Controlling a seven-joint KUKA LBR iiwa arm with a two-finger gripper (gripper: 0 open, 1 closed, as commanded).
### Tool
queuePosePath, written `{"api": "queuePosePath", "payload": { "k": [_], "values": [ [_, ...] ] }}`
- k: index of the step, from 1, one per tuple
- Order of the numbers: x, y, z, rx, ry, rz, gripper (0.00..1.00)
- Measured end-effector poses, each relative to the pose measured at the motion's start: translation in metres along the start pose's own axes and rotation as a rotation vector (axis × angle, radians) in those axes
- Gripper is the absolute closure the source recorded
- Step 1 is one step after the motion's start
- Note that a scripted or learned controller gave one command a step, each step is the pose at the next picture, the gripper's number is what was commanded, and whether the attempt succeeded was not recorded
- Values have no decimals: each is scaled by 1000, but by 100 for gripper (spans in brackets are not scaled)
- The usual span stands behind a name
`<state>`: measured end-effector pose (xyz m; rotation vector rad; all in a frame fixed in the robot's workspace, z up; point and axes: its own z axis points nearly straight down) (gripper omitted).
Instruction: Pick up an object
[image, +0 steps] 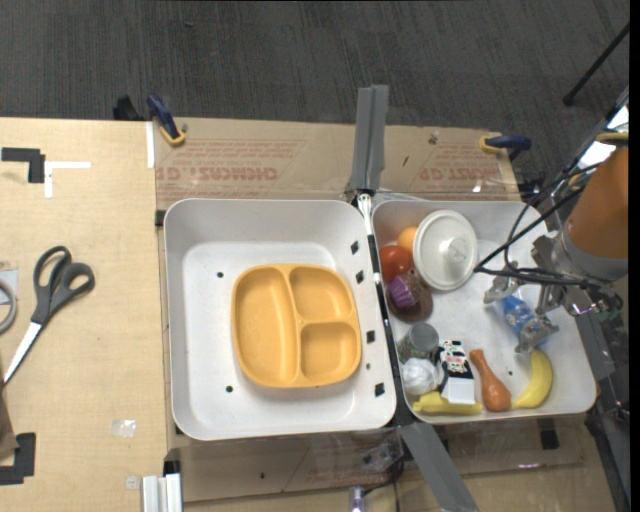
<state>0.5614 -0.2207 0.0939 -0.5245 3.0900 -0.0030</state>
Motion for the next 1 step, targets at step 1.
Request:
{"api": "queuePosePath", "payload": {
  "k": [1],
  "values": [
    [-30,-10,0,0,-1,-82,0]
  ]
}}
